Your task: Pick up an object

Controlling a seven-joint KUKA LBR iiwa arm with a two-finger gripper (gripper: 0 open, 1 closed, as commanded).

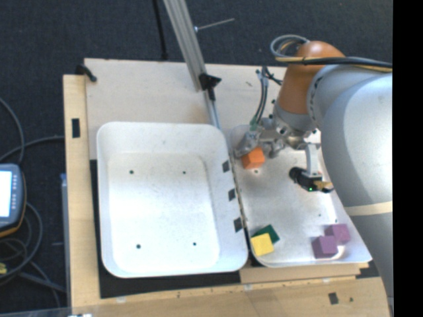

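Dark carpet surrounds a pale wooden tabletop (152,84) that carries two shallow white bins side by side, with a slanted metal strut (188,35) rising over the far edge. Nothing lies in the left bin (119,144); the right bin (291,207) holds the loose pieces. At its far left corner the gripper (252,152) hangs low, and an orange block (253,157) sits right at its tip — seemingly between the fingers, which look closed in against the block's sides, though the slant of the view leaves it uncertain whether the grip is firm. I also cannot tell whether the block is lifted clear of the bin floor or resting on it. Toward the near side lie a yellow block (262,245) touching a green block (268,233), and further right a purple block (332,239) near the rim, all well apart from the gripper. As a judgement, the reach and the closing on a chosen object appear done, while the lift itself — raising the orange block clear and showing it stays held — is what remains.
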